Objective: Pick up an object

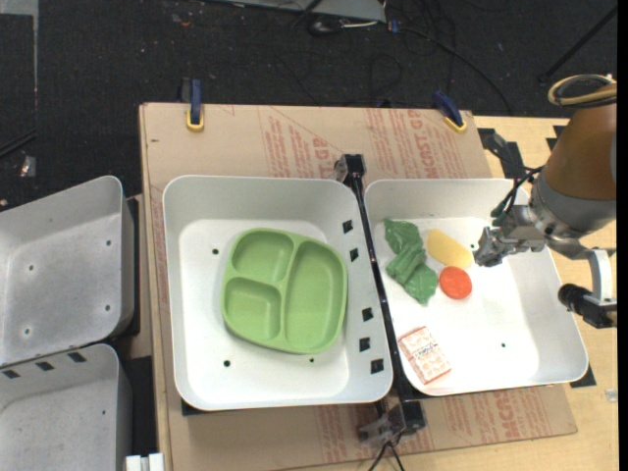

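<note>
The right white plastic bin (510, 361) holds a smooth yellow oblong object (449, 248), long axis running from upper left to lower right, near the bin's upper middle. Touching its lower right end sits a round orange ball (455, 283); a crumpled green cloth-like piece (409, 260) lies just left. A small flat red-and-white packet (425, 352) lies near the front rim, with open floor to its right. The dark claw (488, 250) hovers just right of the yellow object; whether it is apart or together cannot be told. The left white bin (196, 361) carries a green three-compartment plastic tray (285, 289).
</note>
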Motion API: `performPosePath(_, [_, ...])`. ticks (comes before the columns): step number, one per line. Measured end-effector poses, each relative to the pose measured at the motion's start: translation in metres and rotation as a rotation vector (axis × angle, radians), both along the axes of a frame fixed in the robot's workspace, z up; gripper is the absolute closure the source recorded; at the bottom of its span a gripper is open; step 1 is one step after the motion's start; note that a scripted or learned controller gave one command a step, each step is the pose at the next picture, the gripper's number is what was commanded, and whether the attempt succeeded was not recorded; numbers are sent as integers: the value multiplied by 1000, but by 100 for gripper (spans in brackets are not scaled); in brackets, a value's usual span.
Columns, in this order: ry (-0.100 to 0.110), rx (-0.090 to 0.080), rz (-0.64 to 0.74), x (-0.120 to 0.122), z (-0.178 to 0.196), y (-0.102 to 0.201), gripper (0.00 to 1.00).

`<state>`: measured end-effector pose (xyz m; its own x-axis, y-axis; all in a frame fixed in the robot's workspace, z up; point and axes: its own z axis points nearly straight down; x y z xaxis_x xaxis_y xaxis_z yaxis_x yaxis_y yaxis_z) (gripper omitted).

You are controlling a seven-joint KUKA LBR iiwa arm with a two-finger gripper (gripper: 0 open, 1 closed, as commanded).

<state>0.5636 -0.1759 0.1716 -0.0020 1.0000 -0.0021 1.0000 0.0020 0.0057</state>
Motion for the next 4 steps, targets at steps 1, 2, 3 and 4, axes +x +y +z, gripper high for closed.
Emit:
performPosePath(1, [-1,0,1,9,61,2,100])
performPosePath(2, [3,1,0,10,71,2,100])
performPosePath(3, [6,3,4,18,60,59,100])
performPosePath(4, [6,4,6,22,49,112,100])
